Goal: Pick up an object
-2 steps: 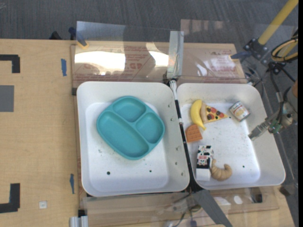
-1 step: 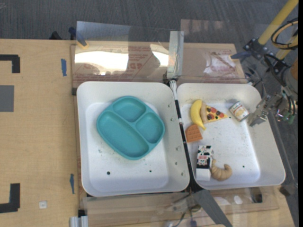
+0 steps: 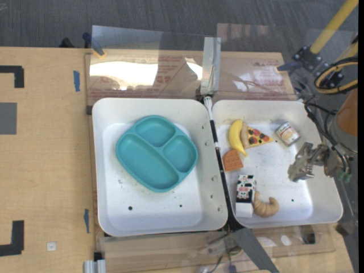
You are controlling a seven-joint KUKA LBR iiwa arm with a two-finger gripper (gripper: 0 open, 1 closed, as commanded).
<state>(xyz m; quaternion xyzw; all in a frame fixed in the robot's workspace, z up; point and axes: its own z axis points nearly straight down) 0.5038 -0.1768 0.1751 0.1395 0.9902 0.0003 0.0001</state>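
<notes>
Nearby, claw [image 3: 300,169] low over right bin [image 3: 324,209], can [image 3: 287,133] just beyond.

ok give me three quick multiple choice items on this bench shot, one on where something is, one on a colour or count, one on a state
1. Where does the divided plate lie?
A. in the left bin
B. in the right bin
C. on the bare bench

2. What colour is that plate?
A. red
B. teal
C. black

3. How does the banana stand to the gripper?
A. clamped in it
B. hanging from it
C. lying apart from it on the bin floor

Answers: 1 A, the plate sits on the left bin floor. 2 B, its whole surface is blue-green. 3 C, the banana lies by the pizza slice in the right bin, with bare floor between it and the gripper.
</notes>
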